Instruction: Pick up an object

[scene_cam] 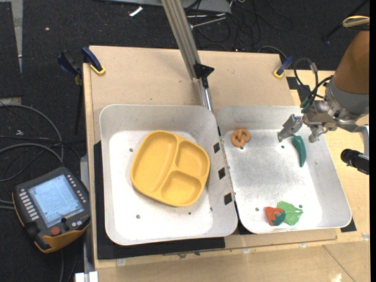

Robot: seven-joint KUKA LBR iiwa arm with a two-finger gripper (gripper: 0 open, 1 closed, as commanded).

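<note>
Camera view, left to right: left white shallow bin [117, 157] has one yellow plastic three-compartment plate [170, 168], lying flat near the middle. Right white shallow bin [329, 181] has three loose things: one small orange-brown pretzel-shaped piece [240, 137] near the top-left corner, one green and red toy piece, maybe a strawberry with leaf [283, 214], near the bottom edge, and one slim teal-green pepper-like piece [300, 150] at upper right.

Two-finger gripper [304, 130] sits just above the teal piece, fingers spread apart, nothing clamped. The teal piece hangs or lies right under the gap; contact can't be confirmed.

Risks, as a judgement: the teal piece is thin and slanted, so closing fingers could pinch one end only and let it swing out or drop. It could also slide on the smooth bin floor. The nearby bin wall may block one finger.

Count: two bins, one plate, three small items, one gripper.
</note>
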